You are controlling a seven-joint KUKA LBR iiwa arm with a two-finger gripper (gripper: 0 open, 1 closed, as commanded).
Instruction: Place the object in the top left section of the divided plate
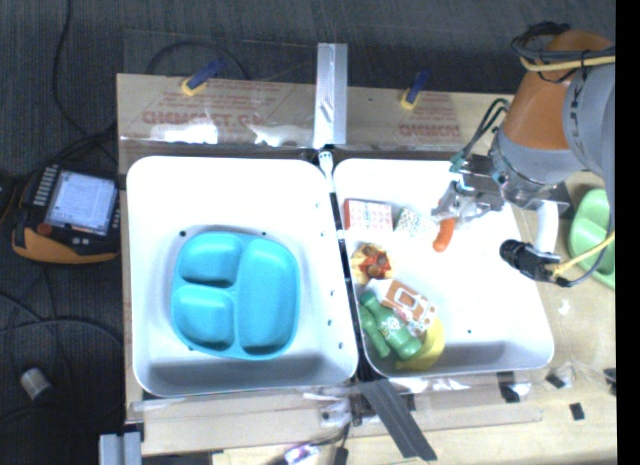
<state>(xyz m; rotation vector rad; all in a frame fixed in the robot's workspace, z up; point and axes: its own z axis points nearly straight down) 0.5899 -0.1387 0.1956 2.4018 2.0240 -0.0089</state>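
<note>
A light wooden bench (150, 88) carries two shallow white plastic bins side by side, the left bin (150, 253) touching the right bin (500, 303).

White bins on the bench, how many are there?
2. The left bin holds the blue divided plate. The right bin holds a pile of small objects, with the tool above it.

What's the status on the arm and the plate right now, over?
Gripper over right bin, orange piece hanging at its tip. Blue divided plate in left bin, top left section bare. Toy pile sits below, off the path.
</note>
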